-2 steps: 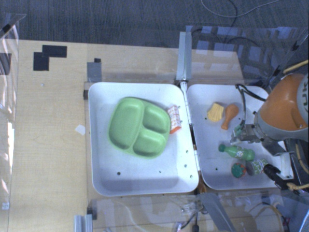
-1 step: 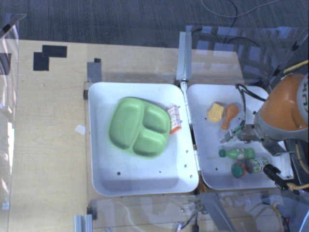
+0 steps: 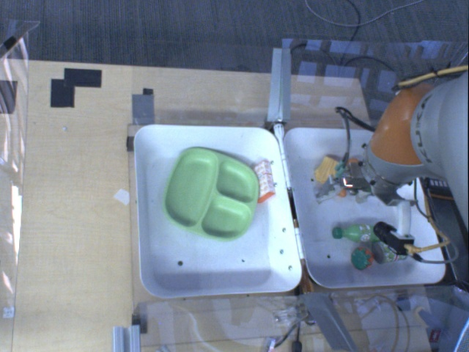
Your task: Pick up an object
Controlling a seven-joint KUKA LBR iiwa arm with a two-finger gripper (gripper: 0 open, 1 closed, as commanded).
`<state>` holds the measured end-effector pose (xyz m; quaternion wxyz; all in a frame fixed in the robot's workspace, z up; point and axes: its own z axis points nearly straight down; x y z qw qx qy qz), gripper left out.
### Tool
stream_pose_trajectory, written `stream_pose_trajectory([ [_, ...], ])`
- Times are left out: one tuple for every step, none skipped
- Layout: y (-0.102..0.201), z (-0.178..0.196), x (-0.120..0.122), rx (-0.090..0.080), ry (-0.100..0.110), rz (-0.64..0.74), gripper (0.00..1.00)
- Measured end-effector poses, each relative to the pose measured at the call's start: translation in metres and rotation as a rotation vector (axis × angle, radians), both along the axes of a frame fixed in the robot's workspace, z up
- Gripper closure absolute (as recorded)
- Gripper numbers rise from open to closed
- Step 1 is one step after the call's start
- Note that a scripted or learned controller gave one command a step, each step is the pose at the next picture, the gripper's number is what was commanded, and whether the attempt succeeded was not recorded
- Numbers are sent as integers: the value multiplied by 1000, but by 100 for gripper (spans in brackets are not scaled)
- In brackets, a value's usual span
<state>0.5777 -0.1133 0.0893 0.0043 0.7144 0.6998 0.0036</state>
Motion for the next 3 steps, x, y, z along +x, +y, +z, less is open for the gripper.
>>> stream_pose_trajectory([
  [-6, -2, 69, 1, 15, 41, 0],
  [-5, 9, 69, 1, 20, 49, 100],
  [60, 98, 21, 1, 4, 37, 100],
])
